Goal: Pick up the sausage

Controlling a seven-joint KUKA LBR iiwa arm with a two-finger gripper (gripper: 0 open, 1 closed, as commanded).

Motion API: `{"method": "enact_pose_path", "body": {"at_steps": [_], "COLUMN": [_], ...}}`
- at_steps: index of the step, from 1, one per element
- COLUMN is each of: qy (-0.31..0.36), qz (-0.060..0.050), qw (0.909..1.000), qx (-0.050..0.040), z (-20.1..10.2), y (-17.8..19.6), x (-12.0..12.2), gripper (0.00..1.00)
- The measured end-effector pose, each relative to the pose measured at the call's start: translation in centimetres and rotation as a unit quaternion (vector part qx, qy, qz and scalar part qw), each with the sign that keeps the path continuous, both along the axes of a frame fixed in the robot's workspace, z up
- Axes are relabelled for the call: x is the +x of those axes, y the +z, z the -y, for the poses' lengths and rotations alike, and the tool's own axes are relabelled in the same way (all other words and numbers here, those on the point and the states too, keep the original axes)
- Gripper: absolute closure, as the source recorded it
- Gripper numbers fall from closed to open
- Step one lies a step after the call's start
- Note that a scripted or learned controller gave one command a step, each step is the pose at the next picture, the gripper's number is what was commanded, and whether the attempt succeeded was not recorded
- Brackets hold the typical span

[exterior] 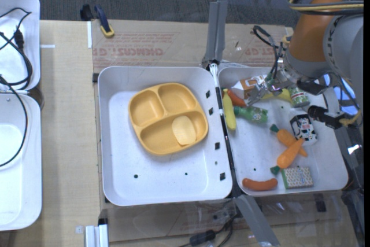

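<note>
- Arm [341,37]: grey, w/ orange band [312,32] above wrist, comes in from desk's right edge near the far right corner.
- Upper link sits high at the right; orange section angles down and leftward twd the desk's far edge area.
- Wrist below the band, dark cabling looped beside it.
- Gripper [258,91]: metallic, pointing down-left, low over the far part of the right-hand side of the desk.
- Jaws: too small and cluttered to tell how they stand.
</note>
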State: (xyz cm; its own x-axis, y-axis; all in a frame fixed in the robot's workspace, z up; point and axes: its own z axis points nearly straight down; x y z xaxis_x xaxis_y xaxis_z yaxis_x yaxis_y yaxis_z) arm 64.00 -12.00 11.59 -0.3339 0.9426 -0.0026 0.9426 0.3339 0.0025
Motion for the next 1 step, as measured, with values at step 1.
{"method": "enact_pose_path", "body": {"at_steps": [1], "qy": [0.161], "qz": [0.001], "qw": [0.9869], "qx": [-0.0031], "z": [-1.46], "y": [-1.68], "x": [2.02], "gripper": [0.0]}}
